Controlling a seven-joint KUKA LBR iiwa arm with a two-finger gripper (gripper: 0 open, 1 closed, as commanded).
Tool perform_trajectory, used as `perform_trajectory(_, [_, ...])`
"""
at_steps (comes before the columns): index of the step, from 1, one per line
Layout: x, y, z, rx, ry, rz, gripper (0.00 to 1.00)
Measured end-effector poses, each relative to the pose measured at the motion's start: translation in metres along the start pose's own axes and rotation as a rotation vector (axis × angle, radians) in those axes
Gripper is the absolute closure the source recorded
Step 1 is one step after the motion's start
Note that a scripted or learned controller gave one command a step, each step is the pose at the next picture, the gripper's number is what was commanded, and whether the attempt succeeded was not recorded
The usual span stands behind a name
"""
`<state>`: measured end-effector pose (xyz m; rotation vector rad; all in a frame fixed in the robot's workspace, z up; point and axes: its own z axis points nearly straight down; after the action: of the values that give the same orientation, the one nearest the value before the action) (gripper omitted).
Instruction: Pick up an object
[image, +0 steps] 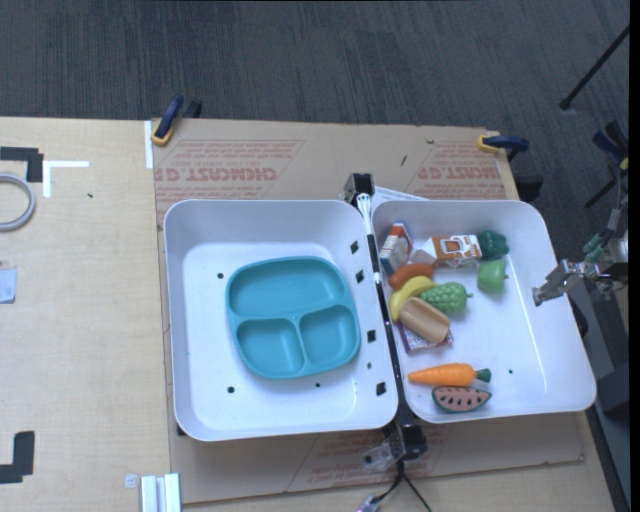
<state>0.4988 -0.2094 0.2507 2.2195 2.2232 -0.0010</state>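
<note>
Hand (552, 288) at right bin's (540, 360) edge, grip state unclear, toy carrot (441, 376) apart

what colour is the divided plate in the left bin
Teal blue: the divided plate shows best in the camera view, lying in the left bin.

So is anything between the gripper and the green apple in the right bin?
Nothing visible. The gripper sits over the right bin's right edge, and the apple lies to its left across bare bin floor. The other toys crowd the apple's far side, toward the divider.
</note>
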Motion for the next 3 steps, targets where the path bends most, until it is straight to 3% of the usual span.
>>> perform_trajectory(1, [0.102, 0.055, 0.097, 0.001, 0.0, 0.003, 0.0])
perform_trajectory(2, [0.103, 0.117, 0.152, -0.017, 0.001, -0.002, 0.0])
perform_trajectory(3, [0.092, 0.028, 0.123, 0.001, 0.0, 0.004, 0.0])
